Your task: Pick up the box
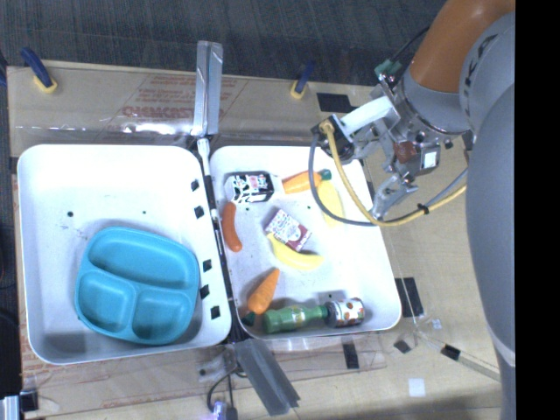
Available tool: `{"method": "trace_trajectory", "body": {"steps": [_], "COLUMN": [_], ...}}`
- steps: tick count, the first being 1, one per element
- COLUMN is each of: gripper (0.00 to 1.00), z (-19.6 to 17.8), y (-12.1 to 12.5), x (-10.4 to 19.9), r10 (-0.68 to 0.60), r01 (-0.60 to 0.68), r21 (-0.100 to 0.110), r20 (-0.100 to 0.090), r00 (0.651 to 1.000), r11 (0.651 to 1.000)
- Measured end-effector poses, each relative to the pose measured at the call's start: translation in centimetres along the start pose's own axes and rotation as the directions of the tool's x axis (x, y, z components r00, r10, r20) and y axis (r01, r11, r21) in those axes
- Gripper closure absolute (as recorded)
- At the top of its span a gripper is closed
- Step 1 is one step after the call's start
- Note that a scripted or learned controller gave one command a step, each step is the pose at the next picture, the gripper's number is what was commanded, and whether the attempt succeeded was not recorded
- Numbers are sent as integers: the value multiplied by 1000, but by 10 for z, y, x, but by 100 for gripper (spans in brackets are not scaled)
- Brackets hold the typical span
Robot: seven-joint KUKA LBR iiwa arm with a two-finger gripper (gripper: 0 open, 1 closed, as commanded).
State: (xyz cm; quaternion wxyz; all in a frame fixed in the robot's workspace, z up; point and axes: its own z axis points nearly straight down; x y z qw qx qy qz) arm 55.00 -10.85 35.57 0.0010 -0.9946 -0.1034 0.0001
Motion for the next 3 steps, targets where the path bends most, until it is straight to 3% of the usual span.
{"method": "trace_trajectory", "body": {"steps": [1,2,3], "gripper": [0,0,0], "z": [261,185,80], "y": [25,114,118], "x": [-3,49,70], "r10": [-9,-76,-105], "r01": [9,76,105], "r21": [0,1,1], "r20": [-2,0,1], "r00": [1000,997,994], "r11": [1000,997,994]}}
